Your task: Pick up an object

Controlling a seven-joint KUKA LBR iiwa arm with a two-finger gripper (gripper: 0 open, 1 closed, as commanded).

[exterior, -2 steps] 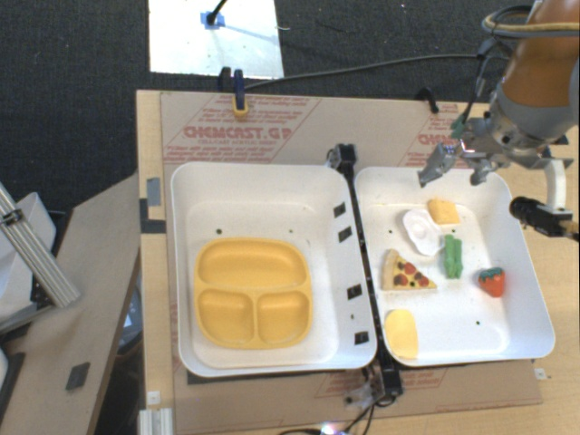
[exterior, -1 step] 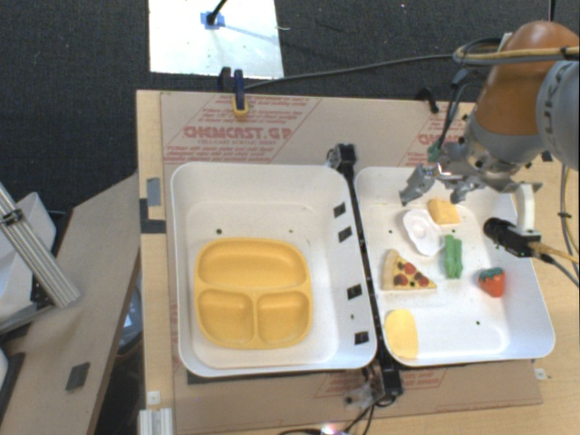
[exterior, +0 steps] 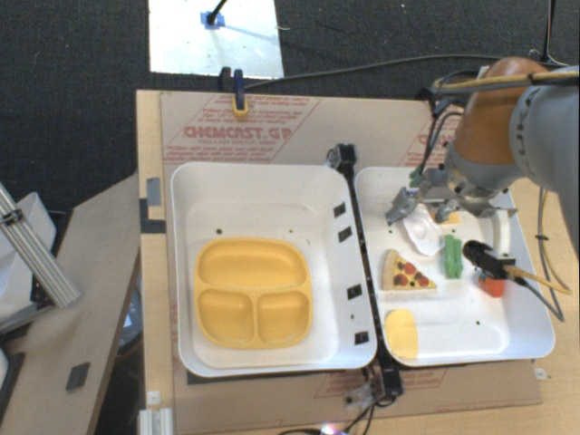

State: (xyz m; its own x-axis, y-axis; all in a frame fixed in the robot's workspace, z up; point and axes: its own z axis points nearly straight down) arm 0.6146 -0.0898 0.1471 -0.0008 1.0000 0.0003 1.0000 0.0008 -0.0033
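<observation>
The left bin (exterior: pixel 263 184) holds a yellow tray (exterior: pixel 255 292). The right bin (exterior: pixel 471 338) holds a pizza slice (exterior: pixel 405 273), a yellow piece (exterior: pixel 401 332), a white object (exterior: pixel 420 232) and a green piece (exterior: pixel 451 255). The jaws (exterior: pixel 422 204) hang over the white object; their state cannot be told.

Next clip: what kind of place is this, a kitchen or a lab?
Most likely a lab test bench. A robot arm reaches over two white bins on a cardboard-covered bench, with toy food such as a pizza slice and loose cables.
</observation>
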